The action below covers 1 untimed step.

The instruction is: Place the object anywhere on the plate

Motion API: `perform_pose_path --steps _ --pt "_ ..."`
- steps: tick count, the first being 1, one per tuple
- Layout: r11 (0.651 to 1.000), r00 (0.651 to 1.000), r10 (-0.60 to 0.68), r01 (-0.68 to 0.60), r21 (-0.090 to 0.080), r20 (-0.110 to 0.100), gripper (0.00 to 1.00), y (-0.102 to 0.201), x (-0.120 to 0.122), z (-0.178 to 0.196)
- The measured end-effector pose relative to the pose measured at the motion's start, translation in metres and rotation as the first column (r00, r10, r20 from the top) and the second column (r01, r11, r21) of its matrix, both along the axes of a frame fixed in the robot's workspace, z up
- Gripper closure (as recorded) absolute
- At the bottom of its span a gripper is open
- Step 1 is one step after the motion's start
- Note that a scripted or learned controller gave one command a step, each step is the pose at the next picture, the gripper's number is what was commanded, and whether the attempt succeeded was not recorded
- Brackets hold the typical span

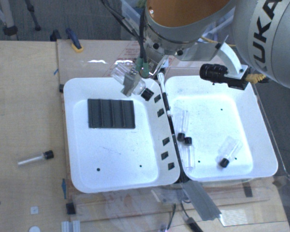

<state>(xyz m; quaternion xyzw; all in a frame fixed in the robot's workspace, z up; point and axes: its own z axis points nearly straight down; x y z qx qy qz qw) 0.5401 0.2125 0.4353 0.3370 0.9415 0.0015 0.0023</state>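
A dark grey ridged plate [111, 113] lies flat in the upper left part of the left white bin [87, 178]. My gripper [133, 84] hangs over the bin's back right corner, just up and right of the plate. A clear vial [120, 73] with a black cap [146, 94] sits crosswise between the fingers, which are shut on it. The vial's clear end points back-left and its cap points front-right. The large orange and grey wrist hides the upper part of the gripper.
The right bin [261, 129] holds three clear black-capped vials [184, 125] [189, 154] [229, 151]. Another vial [35, 158] lies on the bench left of the bins. A black camera mount [222, 75] juts over the right bin's back edge.
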Motion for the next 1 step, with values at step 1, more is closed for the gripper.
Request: perform_pose_path --steps 1 --pt "0.969 0.969 0.248 -0.248 -0.002 -0.007 1.0 0.0061 -0.0608 -0.0549"
